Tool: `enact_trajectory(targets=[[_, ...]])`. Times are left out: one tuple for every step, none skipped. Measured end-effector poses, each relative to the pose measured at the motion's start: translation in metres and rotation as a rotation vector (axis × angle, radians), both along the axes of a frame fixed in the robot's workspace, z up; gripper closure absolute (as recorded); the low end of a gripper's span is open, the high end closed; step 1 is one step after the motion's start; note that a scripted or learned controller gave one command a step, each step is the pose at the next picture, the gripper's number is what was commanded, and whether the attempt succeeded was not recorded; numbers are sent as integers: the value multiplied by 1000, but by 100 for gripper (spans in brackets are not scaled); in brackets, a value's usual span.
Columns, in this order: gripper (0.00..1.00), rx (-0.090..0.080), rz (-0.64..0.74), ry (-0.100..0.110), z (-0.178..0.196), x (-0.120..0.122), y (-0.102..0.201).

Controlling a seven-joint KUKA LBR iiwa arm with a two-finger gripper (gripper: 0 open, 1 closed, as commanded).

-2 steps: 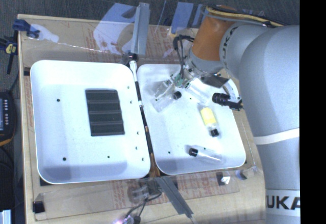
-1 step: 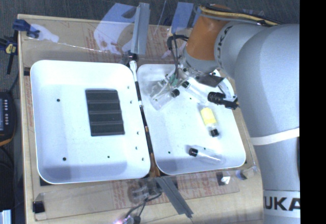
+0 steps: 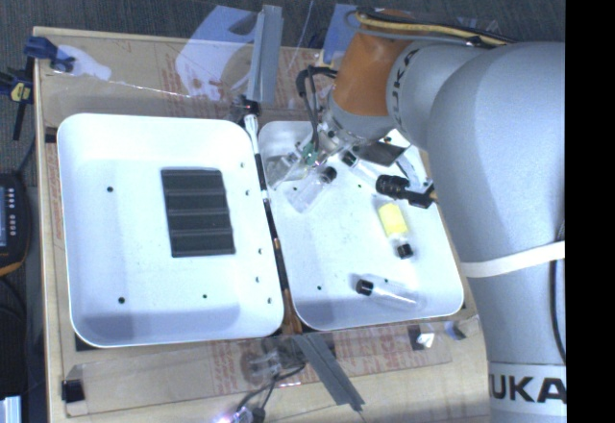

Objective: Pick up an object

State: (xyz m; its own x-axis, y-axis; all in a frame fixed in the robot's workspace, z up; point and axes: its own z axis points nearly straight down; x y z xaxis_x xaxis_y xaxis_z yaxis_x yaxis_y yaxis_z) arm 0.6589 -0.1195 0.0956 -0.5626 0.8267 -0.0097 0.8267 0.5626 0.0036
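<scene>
Claw [image 3: 312, 160] down in right bin [image 3: 437, 301] far-left corner by clear item [image 3: 306, 192], finger state can't tell; nothing lifted yet, pick not done.

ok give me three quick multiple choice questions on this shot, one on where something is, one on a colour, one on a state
1. Where does the black ridged mat lie?
A. in the left bin
B. in the right bin
C. on the bench outside the bins

2. What colour is the small block in the right bin?
A. red
B. yellow
C. blue

3. How does the clear tube with the black cap sit?
A. standing upright
B. lying on its side
C. hanging from the claw

Answers:
1. A, the mat rests on the floor of the left bin.
2. B, it shows bright yellow against the white floor.
3. B, it lies flat near the bin's front edge.
</scene>
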Motion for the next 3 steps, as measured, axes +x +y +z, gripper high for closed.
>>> enact_trajectory(targets=[[0, 5, 18, 6, -2, -1, -68], [0, 6, -7, 11, -3, -2, -38], [0, -11, 11, 10, -4, -4, 3]])
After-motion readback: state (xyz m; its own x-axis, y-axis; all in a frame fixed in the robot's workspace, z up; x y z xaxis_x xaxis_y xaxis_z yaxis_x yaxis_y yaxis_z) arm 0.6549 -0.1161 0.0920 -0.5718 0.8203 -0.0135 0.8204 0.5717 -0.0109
